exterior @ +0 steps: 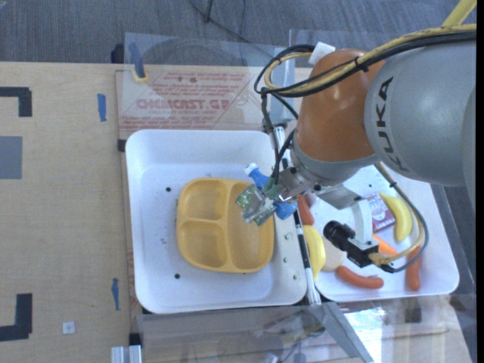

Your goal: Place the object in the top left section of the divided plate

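- Pale wood bench (60, 203) runs to the left of the two bins, with grey floor beyond its far edge; a board with red lettering (189, 100) lies against the far rim of the left bin (151, 146).
- Yellow divided plate (204, 240) sits right of centre in the left bin; its right rim is close to the bin's right wall, while bare white floor stays open to its left, behind it and in front of it.
- Gripper (272, 194) hangs over the plate's upper right rim; its blue fingertips (259, 178) stand partly apart, closed on a small green mottled object (253, 204).
- The object is over the plate's right edge, tilted, beside the top left section (203, 200), which is bare.
- Arm (340, 119) covers the wall between the bins and the near half of the right bin (446, 278).
- Right bin is crowded: a banana (399, 214), two orange sausages (359, 279) and a small packet (378, 212) lie close together.
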You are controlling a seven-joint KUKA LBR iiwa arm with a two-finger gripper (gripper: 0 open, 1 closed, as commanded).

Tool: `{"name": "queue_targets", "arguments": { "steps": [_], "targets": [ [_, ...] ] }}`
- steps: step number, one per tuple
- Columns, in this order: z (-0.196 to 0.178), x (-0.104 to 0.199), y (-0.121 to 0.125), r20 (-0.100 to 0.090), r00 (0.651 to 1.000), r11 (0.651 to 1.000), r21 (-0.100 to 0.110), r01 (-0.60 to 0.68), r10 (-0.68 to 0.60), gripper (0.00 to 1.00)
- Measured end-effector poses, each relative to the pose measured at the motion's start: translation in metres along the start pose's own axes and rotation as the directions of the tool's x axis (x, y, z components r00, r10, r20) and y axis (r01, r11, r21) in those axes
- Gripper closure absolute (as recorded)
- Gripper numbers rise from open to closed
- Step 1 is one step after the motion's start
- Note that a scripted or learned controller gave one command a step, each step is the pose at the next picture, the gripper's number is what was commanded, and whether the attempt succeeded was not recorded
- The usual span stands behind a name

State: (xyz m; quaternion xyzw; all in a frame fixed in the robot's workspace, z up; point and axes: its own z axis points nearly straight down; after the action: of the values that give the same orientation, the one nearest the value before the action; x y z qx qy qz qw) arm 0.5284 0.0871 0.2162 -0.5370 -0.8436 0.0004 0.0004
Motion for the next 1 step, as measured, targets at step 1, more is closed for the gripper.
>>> {"name": "queue_targets", "arguments": {
  "steps": [1],
  "targets": [
    [-0.0103,-0.0315,-0.0689,-0.001,0.997,0.997,0.0,0.076,-0.076,1.0]
  ]
}}
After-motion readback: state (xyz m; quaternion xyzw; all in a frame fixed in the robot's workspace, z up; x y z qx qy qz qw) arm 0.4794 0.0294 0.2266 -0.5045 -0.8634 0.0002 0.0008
